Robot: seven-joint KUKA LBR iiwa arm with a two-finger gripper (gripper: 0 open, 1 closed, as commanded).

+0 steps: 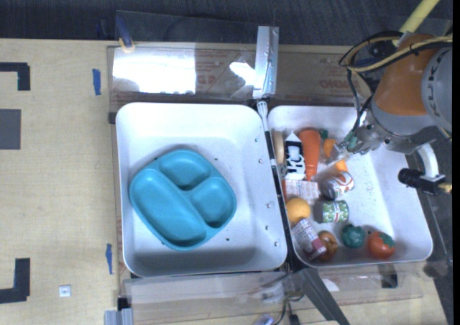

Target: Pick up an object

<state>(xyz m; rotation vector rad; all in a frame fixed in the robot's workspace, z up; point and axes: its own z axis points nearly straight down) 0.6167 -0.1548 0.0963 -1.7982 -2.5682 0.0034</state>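
Step in hand: approach phase, by judgement. The gripper sits over the upper part of the right bin; no object shows between its parts, so nothing is picked yet.
Finger state: cannot tell; the tip is small and blurred against the clutter.
Candidate objects: all in the right bin, crowded along its left side and lower edge. Nearest the gripper are the orange carrot, upright along the bin's left part, and a small orange piece just beside it. Lower lie a yellow fruit, a green-and-white can, a dark green item and a tomato.
Left bin: the left bin carries a teal divided tray, well apart from the gripper.
Next move requirement: probably a descent onto one isolated item; tight packing risks a grasp that catches neighbours.
Arm pose: the arm enters from the right, orange band uppermost, wrist angled down and leftward toward the bin.
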